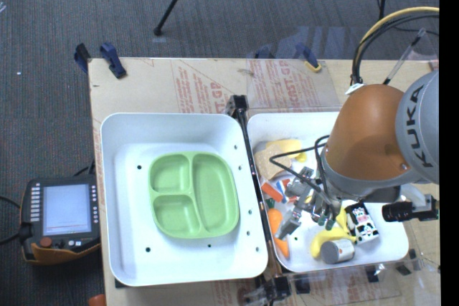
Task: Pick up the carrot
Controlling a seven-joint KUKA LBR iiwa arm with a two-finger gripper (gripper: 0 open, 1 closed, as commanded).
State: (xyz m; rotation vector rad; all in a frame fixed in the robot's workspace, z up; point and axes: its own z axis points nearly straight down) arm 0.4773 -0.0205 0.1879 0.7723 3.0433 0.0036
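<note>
Tool [292, 220] just beside carrot [277, 227]

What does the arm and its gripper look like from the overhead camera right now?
The arm is grey with black KUKA lettering on its side, and a large glossy orange band sits above the wrist. A yellow hose and black cables loop over the top of it. The gripper is a small metallic grey assembly with thin dark wires running to it.

Grey KUKA arm with orange band [366, 136] reaching in from right, wrist bending downward; two-finger metal gripper [295, 215] pointing down-left, hanging low, fingers too cluttered to be judging spread.
</note>
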